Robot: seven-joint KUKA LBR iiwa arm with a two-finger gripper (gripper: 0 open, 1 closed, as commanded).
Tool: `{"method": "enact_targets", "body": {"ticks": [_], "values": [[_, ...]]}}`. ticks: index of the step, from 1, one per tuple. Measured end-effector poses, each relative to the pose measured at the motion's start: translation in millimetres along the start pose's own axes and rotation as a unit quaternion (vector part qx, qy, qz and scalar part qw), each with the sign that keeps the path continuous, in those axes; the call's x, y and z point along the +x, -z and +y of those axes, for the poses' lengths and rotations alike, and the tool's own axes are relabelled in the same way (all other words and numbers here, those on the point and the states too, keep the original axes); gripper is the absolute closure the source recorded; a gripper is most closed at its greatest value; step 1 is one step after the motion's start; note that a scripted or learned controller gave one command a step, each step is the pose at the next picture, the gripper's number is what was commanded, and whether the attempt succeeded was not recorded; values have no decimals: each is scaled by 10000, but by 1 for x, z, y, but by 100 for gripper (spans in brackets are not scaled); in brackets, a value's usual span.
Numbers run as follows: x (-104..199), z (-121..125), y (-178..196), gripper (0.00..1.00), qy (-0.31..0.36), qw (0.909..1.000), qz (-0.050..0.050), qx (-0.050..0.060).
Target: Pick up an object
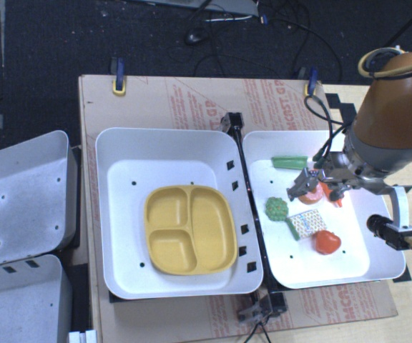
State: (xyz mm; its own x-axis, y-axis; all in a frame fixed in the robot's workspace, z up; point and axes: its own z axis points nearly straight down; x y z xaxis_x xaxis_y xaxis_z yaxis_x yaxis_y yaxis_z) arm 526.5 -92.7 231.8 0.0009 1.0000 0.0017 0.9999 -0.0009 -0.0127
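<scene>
My gripper (307,185) hangs low over the middle of the right bin (385,263), reaching in from the right. Directly beneath or beside it lies a small orange-red object (312,196), partly hidden by the gripper. A green broccoli piece (277,208) sits just left of the gripper. A white packet with a dotted pattern (307,224) lies in front of it, and a red tomato-like object (327,242) is nearer the front. A long green vegetable (289,162) rests toward the back of the bin.
The left bin (120,191) holds a yellow divided plate (190,229). A black divider (247,206) runs between the two bins. A black fixture (388,231) sticks in over the right bin's right wall. Two grey lids (20,191) lie left of the bench.
</scene>
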Motion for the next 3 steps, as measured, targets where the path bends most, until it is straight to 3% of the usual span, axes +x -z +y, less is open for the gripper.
{"method": "enact_targets", "body": {"ticks": [1, 3], "values": [[0, 2, 6, 0, 10, 10000, -8, -61], [-1, -6, -101, 0, -6, 10000, -2, -26]]}}
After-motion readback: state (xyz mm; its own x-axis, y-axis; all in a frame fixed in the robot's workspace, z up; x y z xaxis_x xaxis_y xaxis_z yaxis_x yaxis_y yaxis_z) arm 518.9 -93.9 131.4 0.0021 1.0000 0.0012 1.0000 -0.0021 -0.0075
